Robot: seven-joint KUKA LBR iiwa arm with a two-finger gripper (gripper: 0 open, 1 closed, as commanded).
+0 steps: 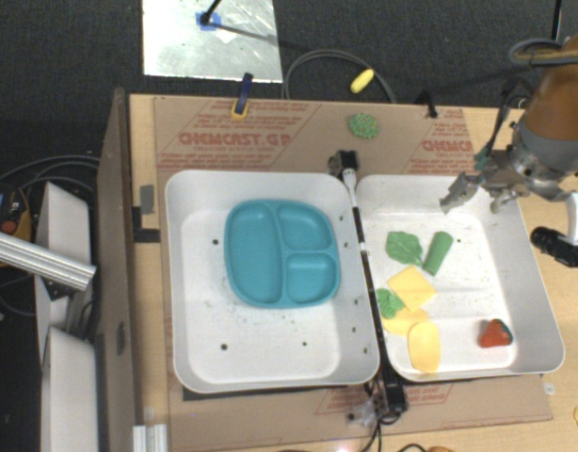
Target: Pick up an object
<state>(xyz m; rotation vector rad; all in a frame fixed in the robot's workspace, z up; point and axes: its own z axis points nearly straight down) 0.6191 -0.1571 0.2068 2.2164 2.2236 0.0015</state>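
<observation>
Both white bins (270, 370) are looking like smooth, slightly glossy plastic, the left one holding a matt teal plastic divided plate (281, 253). Below and left of the gripper (478, 194), which is showing dull grey metal, the green, yellow and red toy foods (412, 288) are appearing as smooth plastic. The bench board (298, 130) is looking like matt brown cardboard with red print.

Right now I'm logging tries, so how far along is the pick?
Nothing looks picked yet. The gripper hangs open over the right bin's far edge with nothing between its fingers. The green cylinder, green leaf, yellow pieces and red strawberry lie in that bin. Left: descend, close on one, lift.
</observation>
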